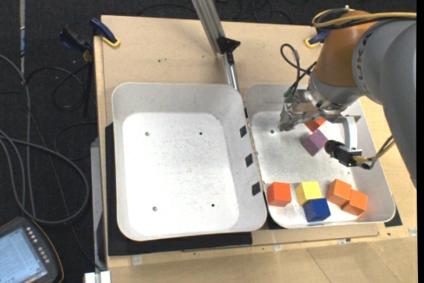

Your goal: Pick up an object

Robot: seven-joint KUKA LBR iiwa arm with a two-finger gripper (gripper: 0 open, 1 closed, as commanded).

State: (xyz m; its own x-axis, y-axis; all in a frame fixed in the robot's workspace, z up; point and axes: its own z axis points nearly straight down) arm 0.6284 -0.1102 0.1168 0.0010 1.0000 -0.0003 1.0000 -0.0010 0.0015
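My gripper (299, 117) is down over the upper part of the right bin (379, 214). A purple block (315, 141) lies tilted just below and to the right of it, and a small orange block (314, 122) peeks out from under the wrist. Along the bin's front edge sit an orange block (279, 193), a yellow block (308, 191), a blue block (317, 209) and two more orange blocks (340, 190) (357, 201). The arm's body hides the right bin's far right corner.
The left bin (126, 103) lies beside the right one, with black clips along the shared rim. A slanted metal pole (202, 0) crosses above the bench's back. Cables lie on the floor to the left.
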